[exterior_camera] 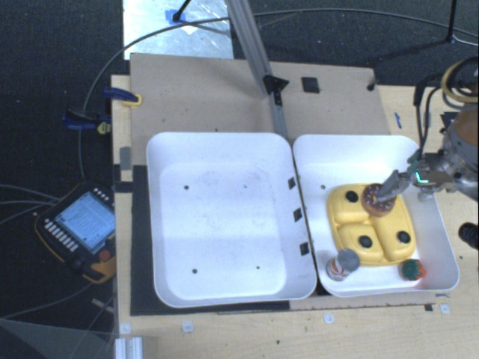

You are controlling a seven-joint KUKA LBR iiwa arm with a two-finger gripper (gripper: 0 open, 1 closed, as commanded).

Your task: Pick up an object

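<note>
A tan desk stands on dark carpet, a teach pendant lying off its left edge. It bears two white bins: the left bin and the right bin. In the right bin lie four things: a yellow tray, a brown donut on it, a grey cylinder and a green-and-orange toy. The gripper sits at the donut; whether its fingers are spread or closed, I cannot tell.
</note>
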